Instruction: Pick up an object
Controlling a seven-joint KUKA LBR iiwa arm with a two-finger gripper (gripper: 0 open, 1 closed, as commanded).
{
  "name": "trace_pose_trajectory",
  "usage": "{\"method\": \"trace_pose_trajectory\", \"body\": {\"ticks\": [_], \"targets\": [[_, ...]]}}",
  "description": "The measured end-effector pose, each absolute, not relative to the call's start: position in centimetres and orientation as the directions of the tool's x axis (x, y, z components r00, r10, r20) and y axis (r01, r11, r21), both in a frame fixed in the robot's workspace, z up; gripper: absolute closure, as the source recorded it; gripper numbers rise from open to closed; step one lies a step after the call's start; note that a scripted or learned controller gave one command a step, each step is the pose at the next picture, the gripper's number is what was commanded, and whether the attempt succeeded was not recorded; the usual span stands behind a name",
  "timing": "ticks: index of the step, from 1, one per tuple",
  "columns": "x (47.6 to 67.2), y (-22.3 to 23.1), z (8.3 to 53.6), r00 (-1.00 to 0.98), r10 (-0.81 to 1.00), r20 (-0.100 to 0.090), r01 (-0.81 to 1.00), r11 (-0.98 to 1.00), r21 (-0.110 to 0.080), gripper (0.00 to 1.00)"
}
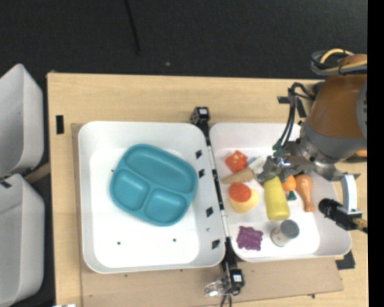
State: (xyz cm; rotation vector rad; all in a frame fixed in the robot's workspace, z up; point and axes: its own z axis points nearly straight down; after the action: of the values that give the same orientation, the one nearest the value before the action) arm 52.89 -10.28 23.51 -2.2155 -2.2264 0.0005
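Two shallow white bins sit side by side on a pale wooden bench against a dark floor. A yellow bottle, its long axis running from the near edge toward the far edge and its cap end pointing far, lies near the middle of the right bin. The gripper hangs just above the bottle's far end; whether its fingers are spread or closed cannot be told. Around the bottle lie a carrot, a yellow-and-orange round piece, a red pepper, purple grapes and a small tin can. The left bin holds a teal divided plate.
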Motion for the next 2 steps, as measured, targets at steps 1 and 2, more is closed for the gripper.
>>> {"method": "trace_pose_trajectory", "body": {"ticks": [1, 2], "targets": [[52.6, -6.3, 24.9, -0.005, 1.0, 0.0, 1.0, 0.005, 0.001, 1.0], [54.1, -6.8, 24.0, -0.003, 1.0, -0.002, 1.0, 0.003, 0.0, 1.0]]}}
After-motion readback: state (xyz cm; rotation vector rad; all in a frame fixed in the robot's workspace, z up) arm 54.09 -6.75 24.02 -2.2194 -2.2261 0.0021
